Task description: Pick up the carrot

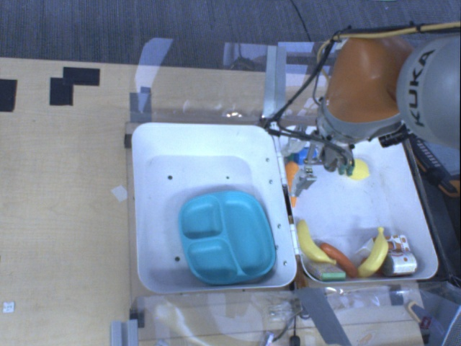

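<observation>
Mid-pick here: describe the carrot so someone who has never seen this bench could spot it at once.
Look in the right-hand white bin, along its left wall beside the divider between the bins. The carrot lies there, just left of the gripper, partly hidden by it. It is a small orange piece high in the bin, apart from the two yellow bananas and the red-orange sausage-shaped item at the bin's lower edge.

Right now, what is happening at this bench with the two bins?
A grey KUKA arm with an orange band reaches in over the right bin. Its gripper is low at the bin's left wall, right beside the carrot, an orange piece lying against that wall. I cannot tell if the carrot is gripped. At the near end of the same bin lie two bananas and some other small food items. The left bin holds a blue divided plate.
</observation>
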`<state>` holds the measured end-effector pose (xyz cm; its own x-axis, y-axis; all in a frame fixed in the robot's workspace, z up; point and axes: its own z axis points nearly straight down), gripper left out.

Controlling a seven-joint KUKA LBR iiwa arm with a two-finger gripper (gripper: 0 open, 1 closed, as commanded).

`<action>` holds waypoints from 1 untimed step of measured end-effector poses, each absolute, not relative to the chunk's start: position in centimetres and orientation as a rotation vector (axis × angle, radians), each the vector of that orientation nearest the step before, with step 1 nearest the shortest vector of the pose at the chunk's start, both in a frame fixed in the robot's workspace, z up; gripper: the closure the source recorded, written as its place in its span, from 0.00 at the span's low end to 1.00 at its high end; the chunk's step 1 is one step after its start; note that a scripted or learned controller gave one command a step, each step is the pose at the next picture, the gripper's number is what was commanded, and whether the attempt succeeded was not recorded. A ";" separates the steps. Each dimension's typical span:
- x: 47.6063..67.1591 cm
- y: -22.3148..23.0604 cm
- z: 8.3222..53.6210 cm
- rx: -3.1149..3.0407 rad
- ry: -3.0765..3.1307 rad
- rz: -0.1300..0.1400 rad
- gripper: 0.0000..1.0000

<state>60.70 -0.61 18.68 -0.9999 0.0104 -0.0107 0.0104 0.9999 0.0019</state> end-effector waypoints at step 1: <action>62.0 -3.4 18.7 -0.362 3.108 0.001 0.00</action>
